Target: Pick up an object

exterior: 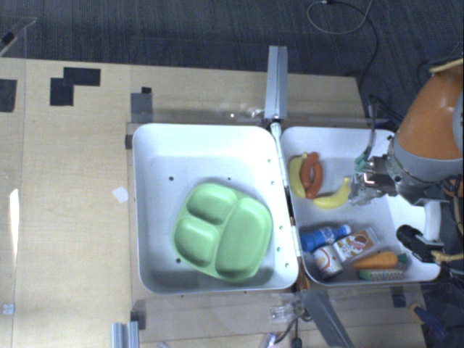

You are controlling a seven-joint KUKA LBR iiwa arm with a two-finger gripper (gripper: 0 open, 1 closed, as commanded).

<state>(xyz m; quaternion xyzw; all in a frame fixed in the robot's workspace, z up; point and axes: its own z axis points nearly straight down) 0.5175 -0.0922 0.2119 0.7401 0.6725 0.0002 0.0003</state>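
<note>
tray (223,232) in left bin (148,194), banana (330,199) perhaps right

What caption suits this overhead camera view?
Arm over right bin of toy food; green divided tray in left bin.

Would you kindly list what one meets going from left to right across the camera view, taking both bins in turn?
Left bin → green divided tray → right bin → banana with a sausage lying across its left part → gripper → orange band of the arm.
</note>
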